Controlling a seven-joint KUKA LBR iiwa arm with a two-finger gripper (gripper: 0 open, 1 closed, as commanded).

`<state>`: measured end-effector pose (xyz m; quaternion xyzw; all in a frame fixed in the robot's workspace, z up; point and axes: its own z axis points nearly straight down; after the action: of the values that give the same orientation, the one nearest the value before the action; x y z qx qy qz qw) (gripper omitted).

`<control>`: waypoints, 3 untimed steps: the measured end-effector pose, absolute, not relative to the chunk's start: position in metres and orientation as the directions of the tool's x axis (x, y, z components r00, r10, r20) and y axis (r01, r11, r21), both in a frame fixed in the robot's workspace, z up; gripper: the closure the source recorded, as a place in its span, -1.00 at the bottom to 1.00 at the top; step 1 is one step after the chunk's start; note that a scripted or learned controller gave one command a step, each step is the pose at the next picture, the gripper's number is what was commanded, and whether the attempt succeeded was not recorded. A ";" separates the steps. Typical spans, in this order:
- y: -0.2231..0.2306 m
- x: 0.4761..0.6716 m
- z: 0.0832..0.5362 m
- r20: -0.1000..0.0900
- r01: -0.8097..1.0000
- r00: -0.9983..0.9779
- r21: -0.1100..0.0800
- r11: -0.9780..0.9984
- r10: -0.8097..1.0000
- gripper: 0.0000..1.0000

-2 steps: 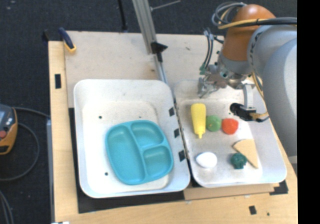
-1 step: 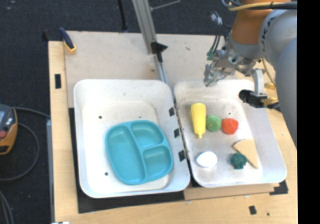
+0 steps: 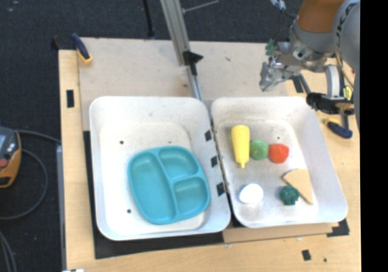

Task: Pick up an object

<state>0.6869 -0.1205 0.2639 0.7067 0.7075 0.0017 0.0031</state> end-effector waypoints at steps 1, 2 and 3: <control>-0.121 0.688 0.298 -0.001 1.000 -0.003 0.005 0.003 1.000 1.00; -0.066 0.674 0.284 0.000 1.000 -0.006 0.000 0.006 1.000 1.00; -0.018 0.670 0.286 0.001 1.000 -0.006 0.000 0.006 1.000 1.00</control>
<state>0.6701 -0.0175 0.2859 0.7048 0.7094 0.0003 -0.0001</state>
